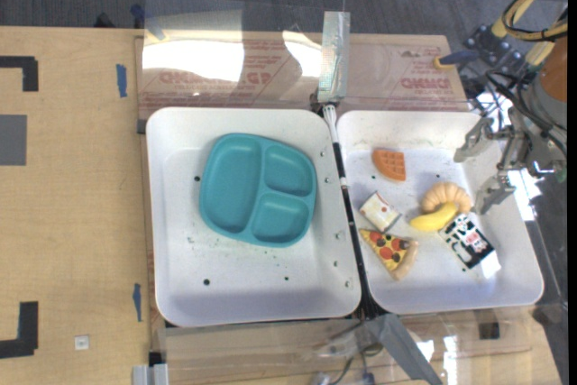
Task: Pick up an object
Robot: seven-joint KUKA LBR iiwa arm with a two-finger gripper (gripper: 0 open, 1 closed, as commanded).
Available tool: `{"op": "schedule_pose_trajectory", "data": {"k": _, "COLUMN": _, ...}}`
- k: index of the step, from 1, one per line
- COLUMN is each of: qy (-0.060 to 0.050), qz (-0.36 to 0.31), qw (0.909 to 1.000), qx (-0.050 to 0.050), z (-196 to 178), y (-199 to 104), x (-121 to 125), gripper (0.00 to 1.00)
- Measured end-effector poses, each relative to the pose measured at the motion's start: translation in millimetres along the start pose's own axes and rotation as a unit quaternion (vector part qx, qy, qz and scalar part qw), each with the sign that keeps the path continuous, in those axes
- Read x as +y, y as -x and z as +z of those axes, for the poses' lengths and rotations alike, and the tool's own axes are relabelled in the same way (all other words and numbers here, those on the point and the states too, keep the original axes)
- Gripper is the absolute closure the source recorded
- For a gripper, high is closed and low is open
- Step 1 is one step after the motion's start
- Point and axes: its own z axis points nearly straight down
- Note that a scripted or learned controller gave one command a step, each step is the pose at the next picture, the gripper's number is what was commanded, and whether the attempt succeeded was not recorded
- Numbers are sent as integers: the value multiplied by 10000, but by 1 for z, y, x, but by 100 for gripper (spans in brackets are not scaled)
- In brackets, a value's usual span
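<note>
Fingers (472,142) spread, nothing between; target croissant (448,194) sits just near-left of them in right bin (527,288), touching banana (433,218); centre over its hump, drop straight, close across narrow width w/o nudging banana, carton (469,241).

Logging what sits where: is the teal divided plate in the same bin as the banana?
No, the teal divided plate lies in the left bin, while the banana lies in the right bin.
</note>
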Motion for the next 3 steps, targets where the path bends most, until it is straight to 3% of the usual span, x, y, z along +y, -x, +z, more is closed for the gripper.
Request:
{"op": "schedule_pose_trajectory", "data": {"k": 1, "qy": 4, "qz": 1968, "qw": 9804, "qx": 44, "z": 88, "y": -17, "x": 12, "gripper": 0}}
{"op": "schedule_pose_trajectory", "data": {"k": 2, "qy": 5, "qz": 3085, "qw": 9512, "qx": -39, "z": 143, "y": -51, "x": 68, "gripper": 0}}
{"op": "schedule_pose_trajectory", "data": {"k": 3, "qy": 14, "qz": 3074, "qw": 9515, "qx": -100, "z": 131, "y": -47, "x": 69, "gripper": 100}}
